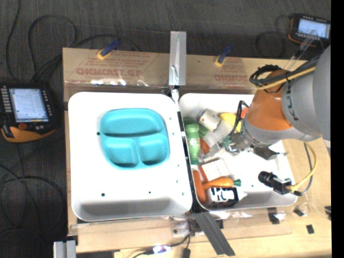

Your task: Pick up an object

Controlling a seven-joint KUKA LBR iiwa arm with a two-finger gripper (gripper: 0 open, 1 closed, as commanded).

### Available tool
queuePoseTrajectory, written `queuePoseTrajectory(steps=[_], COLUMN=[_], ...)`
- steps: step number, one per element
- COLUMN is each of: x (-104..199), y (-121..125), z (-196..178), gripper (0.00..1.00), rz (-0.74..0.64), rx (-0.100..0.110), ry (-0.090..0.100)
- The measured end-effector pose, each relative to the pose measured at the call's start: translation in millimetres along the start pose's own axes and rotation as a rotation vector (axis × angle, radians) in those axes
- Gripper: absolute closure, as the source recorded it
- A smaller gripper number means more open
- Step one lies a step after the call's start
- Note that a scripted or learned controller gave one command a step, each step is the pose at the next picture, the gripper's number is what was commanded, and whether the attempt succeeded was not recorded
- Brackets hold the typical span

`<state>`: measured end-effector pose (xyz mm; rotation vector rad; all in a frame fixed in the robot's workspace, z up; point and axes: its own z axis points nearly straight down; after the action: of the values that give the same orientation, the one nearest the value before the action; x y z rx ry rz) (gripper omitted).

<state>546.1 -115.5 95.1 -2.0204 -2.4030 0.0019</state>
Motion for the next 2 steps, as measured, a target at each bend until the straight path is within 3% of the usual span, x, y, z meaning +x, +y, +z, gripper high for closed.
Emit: queuePoseTrajectory(steps=[1, 2], x=[2, -4], y=[3, 51], z=[5, 6], gripper=[0.00, 0.00], rz=[-0.077, 0.003], rx=[-0.008, -0.010], ry=[-0.008, -0.005])
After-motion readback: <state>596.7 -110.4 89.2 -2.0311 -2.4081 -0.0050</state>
